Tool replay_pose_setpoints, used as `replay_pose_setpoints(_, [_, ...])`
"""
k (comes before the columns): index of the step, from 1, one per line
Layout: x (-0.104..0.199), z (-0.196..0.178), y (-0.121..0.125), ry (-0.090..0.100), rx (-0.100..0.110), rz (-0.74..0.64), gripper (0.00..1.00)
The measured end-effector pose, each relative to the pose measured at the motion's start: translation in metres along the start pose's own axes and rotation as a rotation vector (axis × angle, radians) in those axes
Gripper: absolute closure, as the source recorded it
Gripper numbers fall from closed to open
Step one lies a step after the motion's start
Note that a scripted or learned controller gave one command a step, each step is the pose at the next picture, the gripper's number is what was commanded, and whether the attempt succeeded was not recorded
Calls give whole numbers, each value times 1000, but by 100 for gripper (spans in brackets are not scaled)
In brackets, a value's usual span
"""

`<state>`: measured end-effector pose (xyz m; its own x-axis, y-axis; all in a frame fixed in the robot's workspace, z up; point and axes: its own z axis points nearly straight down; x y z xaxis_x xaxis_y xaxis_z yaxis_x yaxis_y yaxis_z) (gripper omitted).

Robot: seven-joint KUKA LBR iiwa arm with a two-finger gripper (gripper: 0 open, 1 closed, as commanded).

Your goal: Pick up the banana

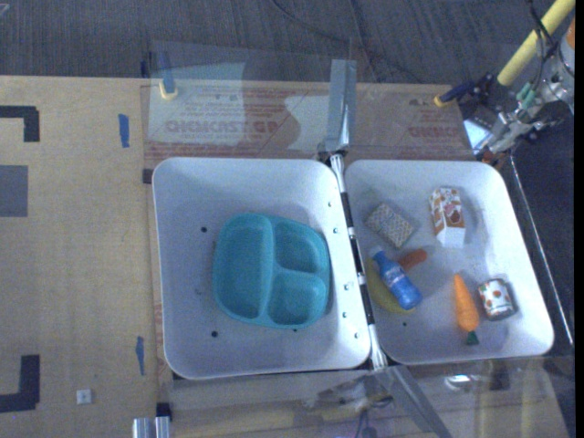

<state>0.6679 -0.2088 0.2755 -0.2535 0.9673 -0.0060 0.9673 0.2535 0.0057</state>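
My gripper is sitting just outside the right bin's back right corner, over the bench, not over any item. Can't tell how far it's open from this angle, and I'm seeing nothing in it.

Banana is lying at the right bin's left edge, mostly buried under the blue bottle, only a yellow sliver is showing. That overlap is making a clean grab awkward, I reckon.

Orange sausage-like piece is just beside the bottle; carrot, small can, carton and a patterned packet are spreading across the rest. Teal divided tray is occupying the left bin.
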Motion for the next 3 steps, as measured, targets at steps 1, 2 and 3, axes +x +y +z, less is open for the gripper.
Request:
replay_pose_setpoints(1, [61,137,-14,5,4,30,100])
replay_pose_setpoints(2, [108,174,-44,-5,-12,-87,100])
replay_pose_setpoints(3, [129,181,-83,-6,-16,-108,100])
